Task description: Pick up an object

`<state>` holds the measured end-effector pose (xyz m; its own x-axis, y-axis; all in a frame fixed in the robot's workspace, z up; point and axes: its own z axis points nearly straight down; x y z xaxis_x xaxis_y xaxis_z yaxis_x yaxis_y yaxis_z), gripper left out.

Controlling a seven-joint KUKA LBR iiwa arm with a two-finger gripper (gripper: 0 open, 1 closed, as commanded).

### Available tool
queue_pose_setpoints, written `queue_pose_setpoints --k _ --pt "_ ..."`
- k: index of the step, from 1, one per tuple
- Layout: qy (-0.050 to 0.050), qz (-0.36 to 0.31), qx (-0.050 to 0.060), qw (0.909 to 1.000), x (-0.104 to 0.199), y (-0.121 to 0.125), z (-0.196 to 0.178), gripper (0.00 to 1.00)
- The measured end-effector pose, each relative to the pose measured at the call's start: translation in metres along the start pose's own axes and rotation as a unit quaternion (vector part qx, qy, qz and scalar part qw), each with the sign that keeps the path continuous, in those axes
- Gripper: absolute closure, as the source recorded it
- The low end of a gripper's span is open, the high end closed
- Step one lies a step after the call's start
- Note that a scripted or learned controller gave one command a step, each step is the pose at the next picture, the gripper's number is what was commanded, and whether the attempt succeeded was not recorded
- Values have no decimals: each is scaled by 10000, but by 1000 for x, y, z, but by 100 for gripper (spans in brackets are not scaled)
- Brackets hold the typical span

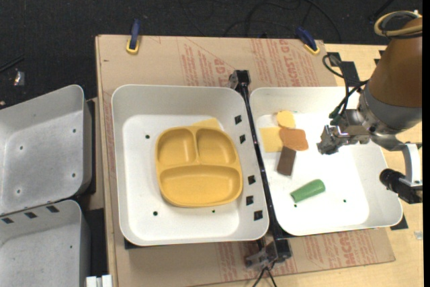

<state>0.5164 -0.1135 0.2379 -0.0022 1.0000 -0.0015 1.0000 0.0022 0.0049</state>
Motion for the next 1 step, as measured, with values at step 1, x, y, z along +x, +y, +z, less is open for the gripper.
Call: queue_pose_setpoints --k 1 --pt "11 -21 16 10000 46 2 -5 100"
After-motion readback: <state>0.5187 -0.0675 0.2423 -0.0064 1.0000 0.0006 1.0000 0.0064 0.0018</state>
